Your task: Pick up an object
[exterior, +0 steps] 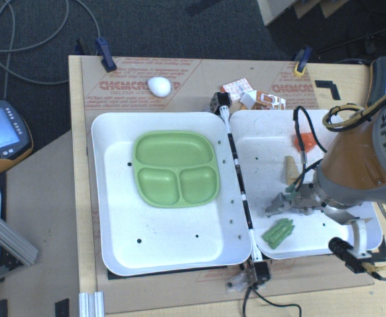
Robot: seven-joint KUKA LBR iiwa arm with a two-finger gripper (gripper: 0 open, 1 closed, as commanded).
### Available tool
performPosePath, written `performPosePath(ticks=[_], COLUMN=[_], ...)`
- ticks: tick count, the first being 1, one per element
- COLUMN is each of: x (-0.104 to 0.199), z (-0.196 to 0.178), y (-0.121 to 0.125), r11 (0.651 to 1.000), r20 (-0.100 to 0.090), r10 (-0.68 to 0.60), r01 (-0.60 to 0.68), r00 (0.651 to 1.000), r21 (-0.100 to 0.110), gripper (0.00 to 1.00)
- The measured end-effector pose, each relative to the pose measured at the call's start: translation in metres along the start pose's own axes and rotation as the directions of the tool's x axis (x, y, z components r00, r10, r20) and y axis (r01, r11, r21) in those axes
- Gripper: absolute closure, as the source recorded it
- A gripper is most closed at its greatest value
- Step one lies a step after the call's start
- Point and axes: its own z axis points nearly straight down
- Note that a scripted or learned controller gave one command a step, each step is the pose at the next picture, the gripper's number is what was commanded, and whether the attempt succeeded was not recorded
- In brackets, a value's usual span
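A pale green divided plate (176,167) lies in a white bin (114,243); a darker green object (278,232).

Plenty of open floor in the left bin (114,197) along its front and left side, around the green divided plate (177,167) sitting toward the back. Tighter in the right bin (262,147): gripper (279,205) low near the middle, green object (278,232) just in front of it, tan piece (290,169) just behind, something orange (304,141) further back, possibly a small block. Bare white floor at the back left corner. Right half blocked from above by the arm (355,160) and its looping black cable (307,127). Clutter of small packets (249,96) and a white egg-like ball (158,86) on the cardboard (193,71) behind the bins.
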Motion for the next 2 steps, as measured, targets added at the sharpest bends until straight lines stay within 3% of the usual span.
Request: performPosePath(ticks=[1,2], x=[-0.055,-0.058], z=[-0.004,0.005], y=[0.053,0.122], r11=[1.000,1.000], r20=[-0.013,0.000], r10=[-0.007,-0.004], r01=[0.008,0.004], r00=[1.000,1.000], r21=[0.003,-0.001], gripper=[0.00,0.00])
